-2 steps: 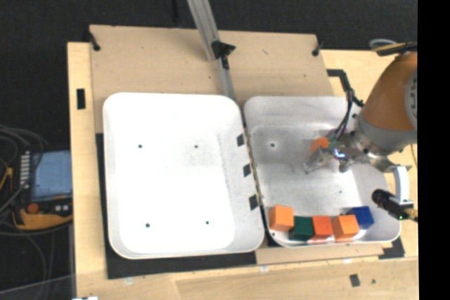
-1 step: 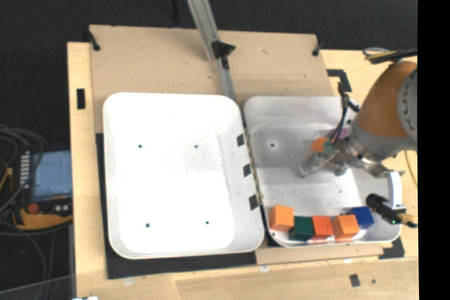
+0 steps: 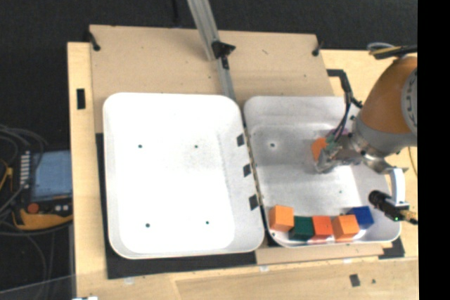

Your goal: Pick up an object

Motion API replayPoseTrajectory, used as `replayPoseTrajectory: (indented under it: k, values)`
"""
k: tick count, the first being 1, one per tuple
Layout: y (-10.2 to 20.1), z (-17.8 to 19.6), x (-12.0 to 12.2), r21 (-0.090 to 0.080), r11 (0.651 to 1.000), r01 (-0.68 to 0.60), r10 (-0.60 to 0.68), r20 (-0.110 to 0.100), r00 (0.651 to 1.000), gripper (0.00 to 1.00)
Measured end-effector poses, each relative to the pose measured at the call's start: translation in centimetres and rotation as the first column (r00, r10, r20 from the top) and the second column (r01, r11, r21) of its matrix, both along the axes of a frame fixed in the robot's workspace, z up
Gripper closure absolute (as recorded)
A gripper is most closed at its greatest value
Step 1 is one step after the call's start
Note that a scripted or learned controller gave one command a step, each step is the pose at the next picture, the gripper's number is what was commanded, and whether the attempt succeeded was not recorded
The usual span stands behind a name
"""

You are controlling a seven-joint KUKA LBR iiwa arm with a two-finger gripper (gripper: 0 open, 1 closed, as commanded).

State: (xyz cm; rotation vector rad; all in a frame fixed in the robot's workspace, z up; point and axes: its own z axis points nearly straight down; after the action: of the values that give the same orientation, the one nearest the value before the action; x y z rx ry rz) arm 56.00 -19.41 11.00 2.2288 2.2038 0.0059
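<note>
My gripper hangs over the middle of the right bin, at the end of the grey arm with its orange band. A small orange block shows right against the gripper's left side; whether it is gripped or only lying beside it is unclear. Along the bin's front wall sits a row of blocks: an orange one, a green one, two more orange ones, and a blue one.
The left bin lies beside the right one, with a black-clipped divider edge between them. A slanted metal rail rises behind the bins. A blue box and cables sit off the bench to the left.
</note>
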Motion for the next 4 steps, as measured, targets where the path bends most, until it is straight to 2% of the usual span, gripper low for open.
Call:
replayPoseTrajectory:
  k: [2, 3, 4]
  values:
    - [-0.6, 10.0, 0.9, 0.000, 1.000, -0.014, 0.014, 0.000, 1.000, 1.00]
    - [4.4, 9.4, 0.1, 0.002, 1.000, -0.017, 0.017, -0.007, 1.000, 1.00]
    - [10.4, 10.6, 0.3, 0.005, 1.000, -0.020, 0.020, -0.006, 1.000, 1.00]
